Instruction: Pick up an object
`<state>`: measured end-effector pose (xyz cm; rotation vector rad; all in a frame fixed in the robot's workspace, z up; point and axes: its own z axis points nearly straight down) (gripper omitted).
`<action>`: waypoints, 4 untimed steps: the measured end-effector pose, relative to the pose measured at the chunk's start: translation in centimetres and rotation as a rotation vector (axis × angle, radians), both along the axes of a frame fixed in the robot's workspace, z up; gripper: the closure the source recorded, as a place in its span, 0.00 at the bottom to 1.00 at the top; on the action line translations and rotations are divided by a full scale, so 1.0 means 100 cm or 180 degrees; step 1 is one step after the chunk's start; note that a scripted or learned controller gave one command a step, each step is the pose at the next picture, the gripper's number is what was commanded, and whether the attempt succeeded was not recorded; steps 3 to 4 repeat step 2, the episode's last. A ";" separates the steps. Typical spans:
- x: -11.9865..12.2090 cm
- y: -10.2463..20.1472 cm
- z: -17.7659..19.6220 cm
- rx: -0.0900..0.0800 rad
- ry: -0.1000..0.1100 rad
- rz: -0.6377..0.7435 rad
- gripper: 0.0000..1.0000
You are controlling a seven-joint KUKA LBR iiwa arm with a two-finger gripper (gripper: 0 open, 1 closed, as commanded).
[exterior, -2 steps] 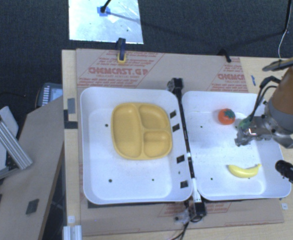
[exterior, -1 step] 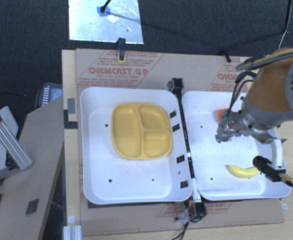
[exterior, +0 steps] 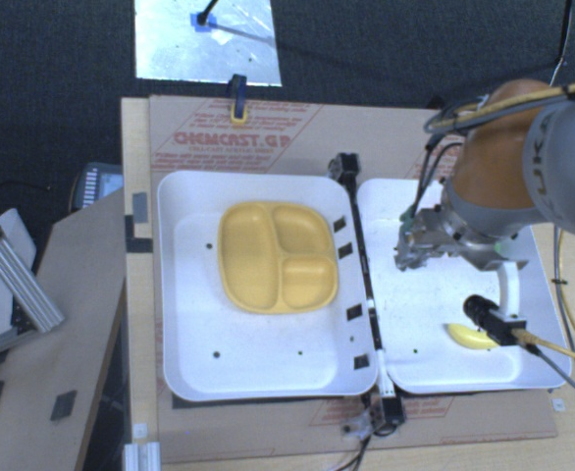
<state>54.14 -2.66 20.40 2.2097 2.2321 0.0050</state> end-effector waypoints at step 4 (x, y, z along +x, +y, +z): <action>0.024 0.105 0.002 0.0003 -0.0001 0.0001 1.00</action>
